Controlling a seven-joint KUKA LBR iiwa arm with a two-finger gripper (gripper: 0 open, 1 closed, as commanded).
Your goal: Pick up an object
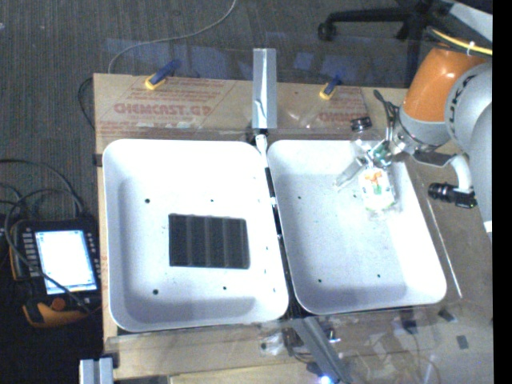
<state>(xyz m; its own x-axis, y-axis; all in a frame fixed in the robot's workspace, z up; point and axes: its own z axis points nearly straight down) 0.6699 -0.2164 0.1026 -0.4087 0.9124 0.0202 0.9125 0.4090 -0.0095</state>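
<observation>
A black ribbed rectangular block (208, 241) lies flat in the middle of the left bin (128, 162). In the right bin (400, 282), near the far right corner, sits a small pale, see-through item with orange and green marks (377, 189). My gripper (370, 166) hangs low over that corner, right above the pale item and partly overlapping it. Whether it touches or holds the item is too blurred to tell. The grey arm with its orange band (436, 82) reaches in from the upper right.
A raised rim (272, 206) divides the two bins. The right bin's far wall and right wall stand close to the gripper. A metal post (264, 90) and two yellow-blue clamps (160, 74) sit behind the bins. A handheld screen unit (60, 262) lies off the bench at left.
</observation>
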